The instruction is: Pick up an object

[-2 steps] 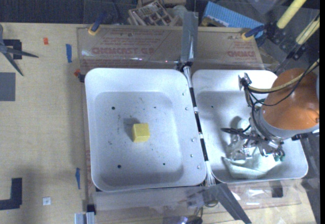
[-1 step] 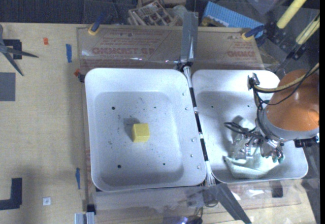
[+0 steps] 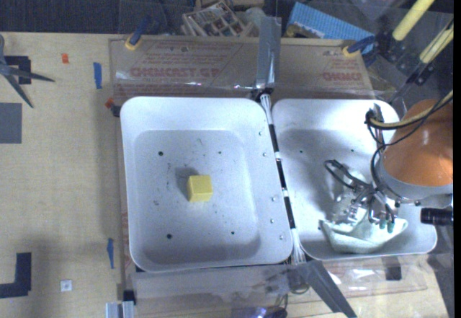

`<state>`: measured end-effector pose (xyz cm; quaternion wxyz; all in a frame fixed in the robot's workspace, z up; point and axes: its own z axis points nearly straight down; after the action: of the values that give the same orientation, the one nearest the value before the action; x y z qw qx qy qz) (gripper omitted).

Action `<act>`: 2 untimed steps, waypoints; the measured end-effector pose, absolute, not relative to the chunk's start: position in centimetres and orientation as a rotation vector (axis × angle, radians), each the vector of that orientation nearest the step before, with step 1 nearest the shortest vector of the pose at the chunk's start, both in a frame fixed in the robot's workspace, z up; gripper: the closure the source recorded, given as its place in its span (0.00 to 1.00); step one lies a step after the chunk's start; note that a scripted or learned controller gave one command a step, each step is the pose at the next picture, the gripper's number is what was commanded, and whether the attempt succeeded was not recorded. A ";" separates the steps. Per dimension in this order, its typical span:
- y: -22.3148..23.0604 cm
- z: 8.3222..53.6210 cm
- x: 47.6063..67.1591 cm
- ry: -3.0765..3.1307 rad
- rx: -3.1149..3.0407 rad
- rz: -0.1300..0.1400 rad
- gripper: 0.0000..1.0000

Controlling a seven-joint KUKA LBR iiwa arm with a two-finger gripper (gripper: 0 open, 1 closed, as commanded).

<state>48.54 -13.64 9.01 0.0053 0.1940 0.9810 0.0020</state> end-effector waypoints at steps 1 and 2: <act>-13.4 9.0 49.2 2.605 1.739 0.007 1.00; -12.2 9.0 48.4 2.855 1.270 0.003 1.00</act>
<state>48.44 -12.19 9.02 0.0084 0.4064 0.9137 0.0010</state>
